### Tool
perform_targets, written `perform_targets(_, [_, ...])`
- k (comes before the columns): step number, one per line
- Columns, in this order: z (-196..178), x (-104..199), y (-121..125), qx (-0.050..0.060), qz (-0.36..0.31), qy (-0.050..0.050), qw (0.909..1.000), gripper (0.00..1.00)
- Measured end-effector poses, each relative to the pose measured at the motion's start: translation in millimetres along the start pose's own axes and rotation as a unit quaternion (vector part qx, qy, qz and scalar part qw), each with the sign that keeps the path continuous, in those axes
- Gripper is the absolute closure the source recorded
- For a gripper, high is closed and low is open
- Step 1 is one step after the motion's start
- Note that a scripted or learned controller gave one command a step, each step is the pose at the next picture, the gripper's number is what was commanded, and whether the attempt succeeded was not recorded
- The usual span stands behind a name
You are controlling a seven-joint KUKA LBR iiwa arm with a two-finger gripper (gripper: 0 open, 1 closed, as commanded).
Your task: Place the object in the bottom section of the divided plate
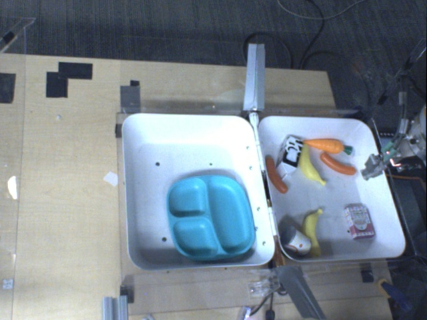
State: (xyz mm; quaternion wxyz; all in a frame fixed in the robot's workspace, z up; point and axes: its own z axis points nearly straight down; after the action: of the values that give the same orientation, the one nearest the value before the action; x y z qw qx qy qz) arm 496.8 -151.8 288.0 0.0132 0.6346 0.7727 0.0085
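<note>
**Divided plate and bin contents**

You see the blue divided plate (211, 217), three-sectioned, low in the left bin (143, 179). In the right bin (383, 245) lie a banana (312, 229), red carton (358, 220), sausage (276, 174) and two carrots (324, 145). The gripper (375, 165) sits at that bin's right rim; you cannot tell its opening.

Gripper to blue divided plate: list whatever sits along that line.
In the camera view, between the gripper and the blue divided plate lie an orange carrot, a yellow banana, a red sausage and the bins' adjoining walls.
</note>
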Motion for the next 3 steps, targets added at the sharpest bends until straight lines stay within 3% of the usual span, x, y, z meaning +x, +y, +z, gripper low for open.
perform_targets(1, [75.8, 15.0, 8.8, 0.013, -0.045, 0.005, 0.9989, 1.0])
perform_targets(2, [197.3, 55.8, 11.8, 0.006, -0.121, 0.003, 0.9926, 1.0])
perform_targets(3, [105.1, -8.0, 13.6, 0.01, -0.158, 0.005, 0.9874, 1.0])
